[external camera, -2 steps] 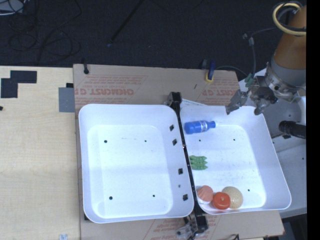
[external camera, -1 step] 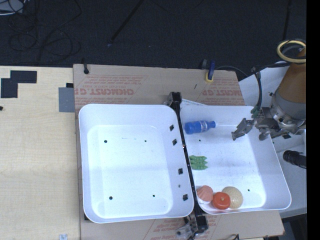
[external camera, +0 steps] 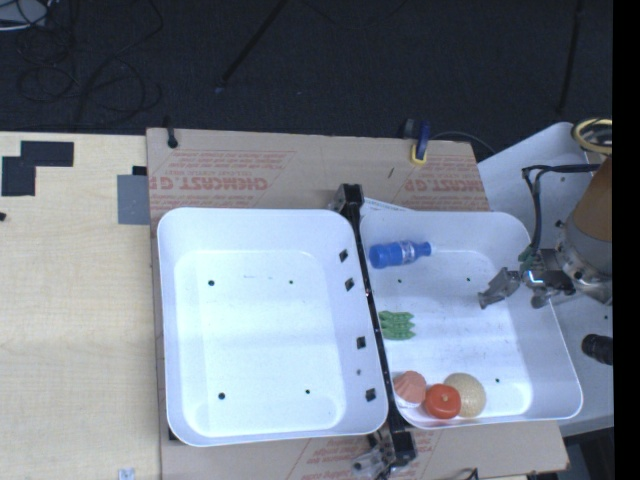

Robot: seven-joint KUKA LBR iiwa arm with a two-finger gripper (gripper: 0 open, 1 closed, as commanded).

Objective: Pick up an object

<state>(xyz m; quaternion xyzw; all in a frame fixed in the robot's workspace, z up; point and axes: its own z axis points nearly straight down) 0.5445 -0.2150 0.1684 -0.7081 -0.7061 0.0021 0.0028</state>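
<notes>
— Where is the arm?
— At the right bin (external camera: 520,230)'s right edge, the gripper (external camera: 500,290) low and empty, fingers spread apart.
— And objects?
— Blue bottle (external camera: 399,254) near the back, green piece (external camera: 396,325) mid-bin, red round object (external camera: 442,401) in the front corner; nothing blocks them.

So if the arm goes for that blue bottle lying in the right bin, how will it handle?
The blue bottle lies on its side and looks round, so a nudge would probably roll it. It looks like small, smooth plastic: likely light, possibly slippery.
</notes>
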